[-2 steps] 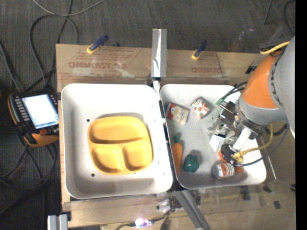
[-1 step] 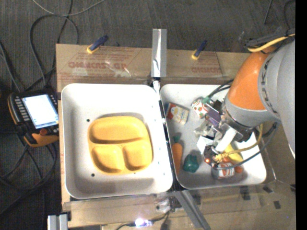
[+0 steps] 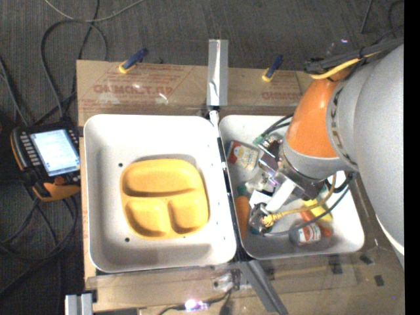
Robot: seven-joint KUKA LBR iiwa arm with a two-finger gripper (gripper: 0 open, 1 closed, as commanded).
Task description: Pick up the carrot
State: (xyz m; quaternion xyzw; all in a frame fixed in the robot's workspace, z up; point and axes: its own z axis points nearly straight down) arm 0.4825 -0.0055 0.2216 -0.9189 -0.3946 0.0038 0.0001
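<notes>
Slim orange plastic carrot [image 3: 243,210], long axis running up-down along right white bin's [image 3: 357,236] left wall, ends unclear, gripper [image 3: 257,216] beside it, fingers' state indiscernible

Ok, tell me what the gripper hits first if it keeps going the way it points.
Probably the carrot. The gripper points down and toward the left side of the right bin, with the carrot just beyond its tip against the bin's left wall. Depth is unclear from above, so it might meet the bin floor instead.
</notes>
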